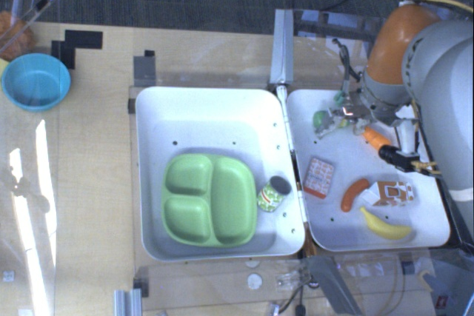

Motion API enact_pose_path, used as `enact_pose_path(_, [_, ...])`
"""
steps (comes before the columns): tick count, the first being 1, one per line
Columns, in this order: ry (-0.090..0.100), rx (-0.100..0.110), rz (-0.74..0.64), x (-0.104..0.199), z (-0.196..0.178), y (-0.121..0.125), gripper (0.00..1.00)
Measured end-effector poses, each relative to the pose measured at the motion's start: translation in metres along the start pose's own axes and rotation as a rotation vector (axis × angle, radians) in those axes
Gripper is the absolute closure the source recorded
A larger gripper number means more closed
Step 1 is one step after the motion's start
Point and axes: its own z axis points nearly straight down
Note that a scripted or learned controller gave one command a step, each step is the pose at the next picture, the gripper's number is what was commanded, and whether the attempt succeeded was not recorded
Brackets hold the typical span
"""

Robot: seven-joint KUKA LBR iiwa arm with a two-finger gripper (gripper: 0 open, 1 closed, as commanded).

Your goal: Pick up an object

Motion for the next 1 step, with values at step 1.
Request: enact_pose_path(1, [-0.002, 0.000, -0.004, 0.0010, 0.0000, 0.0001, 0.00])
